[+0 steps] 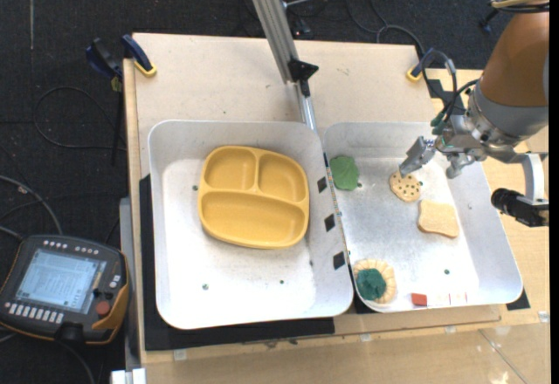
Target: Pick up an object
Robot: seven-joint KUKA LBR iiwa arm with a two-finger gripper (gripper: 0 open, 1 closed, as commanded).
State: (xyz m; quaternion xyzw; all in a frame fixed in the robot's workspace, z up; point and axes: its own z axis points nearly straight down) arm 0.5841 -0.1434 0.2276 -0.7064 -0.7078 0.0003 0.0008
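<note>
Because the small round tan cookie with dark chips (404, 188) lies flat on the floor of the right-hand shallow white bin (489, 225), it offers little edge to pinch. The grey two-finger gripper (437, 160) hangs just above and beside it, its fingers spread apart and pinching nothing. A descent slightly off centre could nudge the cookie aside or close on air. Nearby, the tan slice of toy bread (438, 218) could be bumped, while the green leafy toy (343, 172) sits well apart.
</note>
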